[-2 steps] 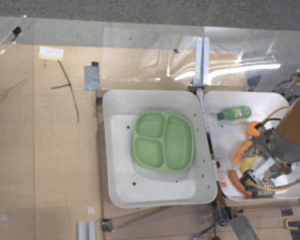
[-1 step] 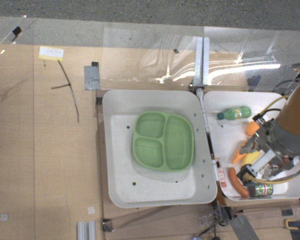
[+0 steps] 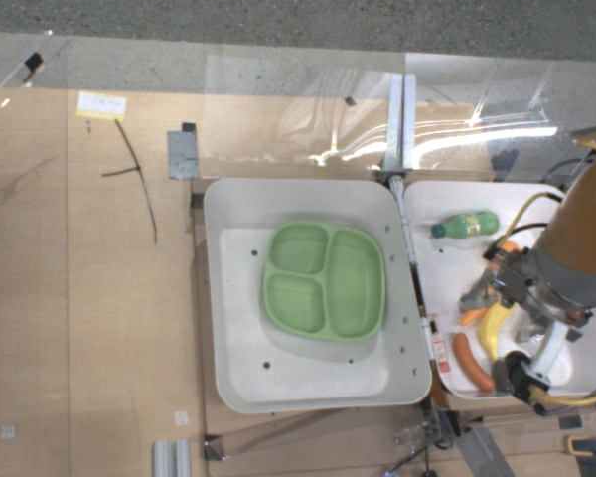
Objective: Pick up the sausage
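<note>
Tabletop point(image 3: 79, 316): pale wood, carrying two shallow white bins side by side.

Left bin point(image 3: 211, 266): holds one green plate point(image 3: 325, 281) with three compartments, lying flat near the middle of the bin. Nothing lies in any compartment.

Right bin point(image 3: 445, 266): holds four things.
- Sausage point(image 3: 474, 362): reddish-orange, lying flat on the bin floor near the front left corner, slanted, with one end toward the bin's left wall and the other toward its front edge. It lies free; the gripper is not on it.
- Banana point(image 3: 491, 330): yellow, just beside the sausage on the side toward the arm. Whether the two touch cannot be told.
- Small orange piece point(image 3: 470, 317): just left of the banana's upper end, too small to identify.
- Green bottle point(image 3: 467, 226): on its side in the far part of the bin, cap end toward the left wall, well apart from the sausage.

Arm point(image 3: 588, 232): enters from the right, orange band visible, over the right bin.

Gripper point(image 3: 489, 288): positioned over the banana's upper end and the orange piece, between the bottle and the sausage and nearer the sausage. Its state cannot be told from this angle, and nothing is seen held in it.

Elsewhere on the tabletop: a yellow label point(image 3: 101, 105) and a small grey block point(image 3: 183, 153), both beyond the left bin.
</note>
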You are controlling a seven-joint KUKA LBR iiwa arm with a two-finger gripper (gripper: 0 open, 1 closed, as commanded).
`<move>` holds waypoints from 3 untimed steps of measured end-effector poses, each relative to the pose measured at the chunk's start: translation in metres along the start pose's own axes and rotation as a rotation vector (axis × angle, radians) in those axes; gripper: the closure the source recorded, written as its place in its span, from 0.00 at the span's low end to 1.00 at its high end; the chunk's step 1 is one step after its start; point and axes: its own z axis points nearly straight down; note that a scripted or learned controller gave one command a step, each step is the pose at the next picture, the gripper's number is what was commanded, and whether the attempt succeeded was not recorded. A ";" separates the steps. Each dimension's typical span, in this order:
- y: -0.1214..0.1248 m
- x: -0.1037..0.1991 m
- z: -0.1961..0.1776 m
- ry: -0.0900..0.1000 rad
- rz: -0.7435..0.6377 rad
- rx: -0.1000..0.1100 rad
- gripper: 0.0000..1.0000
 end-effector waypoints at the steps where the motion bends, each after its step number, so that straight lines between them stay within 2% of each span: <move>1: 0.015 -0.027 0.055 -0.001 -0.013 0.002 0.00; 2: 0.015 -0.019 0.098 0.003 -0.020 -0.010 0.00; 3: 0.015 -0.019 0.088 0.003 -0.019 -0.008 1.00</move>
